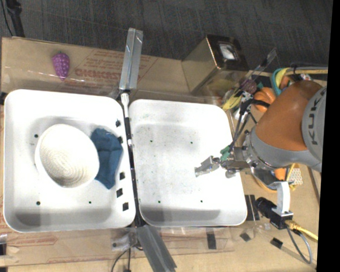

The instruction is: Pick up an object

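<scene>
Blue cloth [106, 156] far from tool [205, 167].

Grey arm [284, 142], orange band (black lettering), metal end effector [205, 167].

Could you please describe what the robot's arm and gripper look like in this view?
The arm is bulky and rounded, with a grey shell and a broad orange band above the wrist; part of dark lettering shows on the grey at the right. The gripper is a slim, metallic grey piece with thin fingers. Coloured cables, yellow, green and orange, are bundled behind the arm.
</scene>
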Robot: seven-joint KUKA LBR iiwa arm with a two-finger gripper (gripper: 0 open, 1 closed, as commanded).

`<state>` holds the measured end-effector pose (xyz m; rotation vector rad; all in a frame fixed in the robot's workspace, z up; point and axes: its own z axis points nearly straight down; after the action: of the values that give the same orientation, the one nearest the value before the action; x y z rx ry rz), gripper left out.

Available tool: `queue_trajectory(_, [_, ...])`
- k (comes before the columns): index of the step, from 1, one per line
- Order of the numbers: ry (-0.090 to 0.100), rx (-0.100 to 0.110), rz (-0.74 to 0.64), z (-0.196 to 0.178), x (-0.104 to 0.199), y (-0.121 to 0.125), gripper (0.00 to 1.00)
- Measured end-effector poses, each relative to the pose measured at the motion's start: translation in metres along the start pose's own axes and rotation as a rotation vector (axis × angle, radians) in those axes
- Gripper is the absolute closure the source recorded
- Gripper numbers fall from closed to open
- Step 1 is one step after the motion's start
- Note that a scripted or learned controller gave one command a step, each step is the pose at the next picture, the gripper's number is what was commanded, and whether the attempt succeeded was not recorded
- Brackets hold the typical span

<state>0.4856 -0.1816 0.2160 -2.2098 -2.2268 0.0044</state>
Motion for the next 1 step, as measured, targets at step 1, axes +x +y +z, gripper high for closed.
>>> queue_trajectory(1, [-0.002, -0.005, 0.105, -0.0893, -0.0284, 0.0012, 0.00])
